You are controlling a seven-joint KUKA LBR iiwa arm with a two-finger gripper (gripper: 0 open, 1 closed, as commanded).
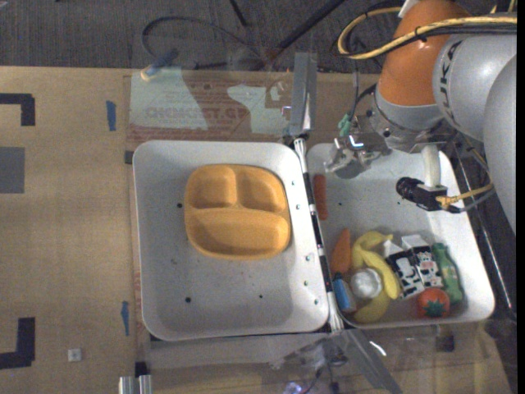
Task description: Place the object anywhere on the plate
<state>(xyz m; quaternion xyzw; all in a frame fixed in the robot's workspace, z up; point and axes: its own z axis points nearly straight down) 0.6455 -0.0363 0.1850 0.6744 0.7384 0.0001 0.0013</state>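
while pincer (349, 156) hovers over r bin (480, 302), plate (238, 212) bare.

I see two bins side by side on the tabletop (66, 245). The left bin (156, 302) holds a plate (236, 212), sitting toward twelve o'clock of the bin's middle. The right bin (377, 187) lies at three o'clock from it. Along its nine o'clock wall lies a sausage (321, 197), and at six o'clock from that, a carrot (341, 253). Just beside the carrot at three o'clock lie bananas (376, 257), with a small carton (412, 271) further toward three o'clock and a tomato (432, 302) near the bin's five o'clock corner. The arm (459, 56) reaches in at one o'clock, its gripper (349, 156) over the right bin's eleven o'clock corner.
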